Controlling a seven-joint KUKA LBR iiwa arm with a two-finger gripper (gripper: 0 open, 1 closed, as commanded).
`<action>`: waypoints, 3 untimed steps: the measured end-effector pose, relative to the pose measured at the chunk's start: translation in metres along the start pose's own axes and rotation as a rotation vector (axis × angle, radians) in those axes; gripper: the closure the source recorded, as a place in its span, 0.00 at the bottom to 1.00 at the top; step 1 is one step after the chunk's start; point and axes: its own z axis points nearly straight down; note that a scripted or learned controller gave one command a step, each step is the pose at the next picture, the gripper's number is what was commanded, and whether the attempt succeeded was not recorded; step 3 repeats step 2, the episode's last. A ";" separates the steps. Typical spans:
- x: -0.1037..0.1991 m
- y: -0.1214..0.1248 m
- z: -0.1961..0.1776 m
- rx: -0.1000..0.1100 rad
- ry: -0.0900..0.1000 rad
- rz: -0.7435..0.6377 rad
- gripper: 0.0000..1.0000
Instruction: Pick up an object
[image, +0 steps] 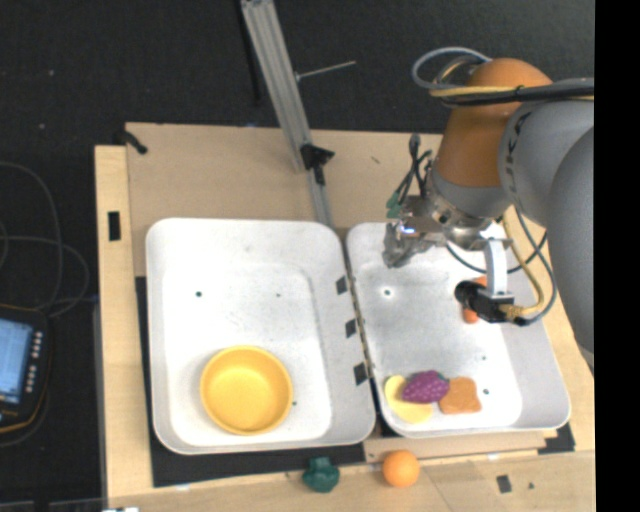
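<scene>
Worktop (120, 300) carries two white bins side by side, with the grey arm (560, 150) over the right bin (440, 320) and its claw (402, 240) at that bin's far left corner; we cannot tell its state. We list next a yellow bowl (246, 389) in the left bin (240, 290). In the right bin's near edge we note a purple object (426, 385) on a yellow piece (400, 402) beside an orange piece (461, 397), well apart from the claw, and an orange ball (400, 468) and green item (321, 475) outside.

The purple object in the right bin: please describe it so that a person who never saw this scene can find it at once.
Look at the right bin and go to its near edge, where three small things lie in a row. The purple object is the middle one, bumpy like a bunch of grapes. It lies partly on a flat yellow piece at its left, with an orange piece at its right.
</scene>
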 end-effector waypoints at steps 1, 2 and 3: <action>0.045 0.019 0.003 0.001 0.000 0.001 1.00; 0.091 0.027 0.004 0.003 -0.002 0.005 1.00; 0.091 0.027 0.004 0.003 -0.002 0.005 1.00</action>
